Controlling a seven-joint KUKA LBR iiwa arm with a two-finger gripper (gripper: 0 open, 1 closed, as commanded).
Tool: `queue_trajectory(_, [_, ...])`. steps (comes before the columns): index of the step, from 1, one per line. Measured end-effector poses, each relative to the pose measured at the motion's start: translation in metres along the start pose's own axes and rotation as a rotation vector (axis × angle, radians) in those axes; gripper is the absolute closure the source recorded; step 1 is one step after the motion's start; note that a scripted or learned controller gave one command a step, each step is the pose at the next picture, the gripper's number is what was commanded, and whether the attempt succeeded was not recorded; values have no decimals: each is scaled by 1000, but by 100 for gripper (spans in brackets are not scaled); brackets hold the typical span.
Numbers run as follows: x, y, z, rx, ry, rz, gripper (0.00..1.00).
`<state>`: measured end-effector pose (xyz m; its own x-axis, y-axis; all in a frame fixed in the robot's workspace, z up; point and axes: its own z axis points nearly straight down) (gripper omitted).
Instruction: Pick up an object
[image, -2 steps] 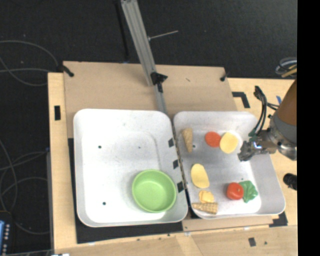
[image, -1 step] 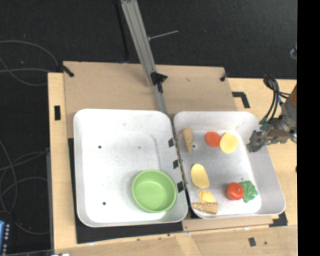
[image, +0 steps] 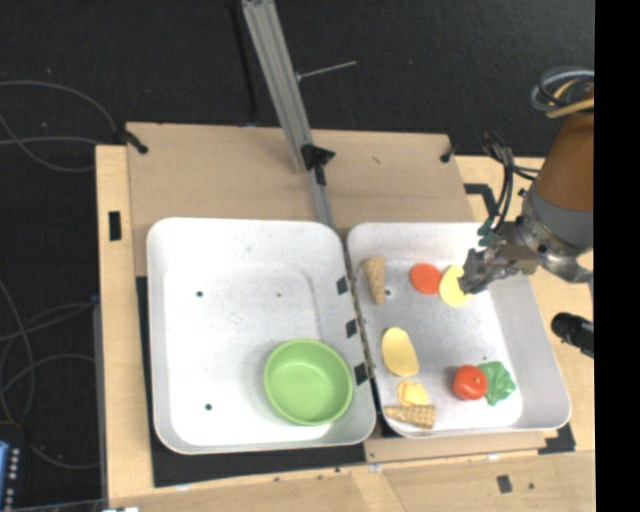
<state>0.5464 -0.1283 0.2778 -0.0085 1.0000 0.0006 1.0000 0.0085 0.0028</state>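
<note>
Arm (image: 565, 190) cut off at the right edge, gripper (image: 478, 275) fingertips too dark and small to tell apart, yellow piece (image: 452, 290) partly covered by the gripper, pole (image: 283, 85) cut off at the top edge

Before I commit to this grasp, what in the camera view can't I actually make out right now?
- Gripper: fingertips dark and small, so no contact with the pale yellow piece can be judged.
- Pale yellow piece: its right side is covered by the gripper.
- Arm: cut off by the right edge.
- Waffle-like item: too small to identify.
</note>
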Motion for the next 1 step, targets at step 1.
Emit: queue_trajectory(1, [53,9,-5,0,0,0,100])
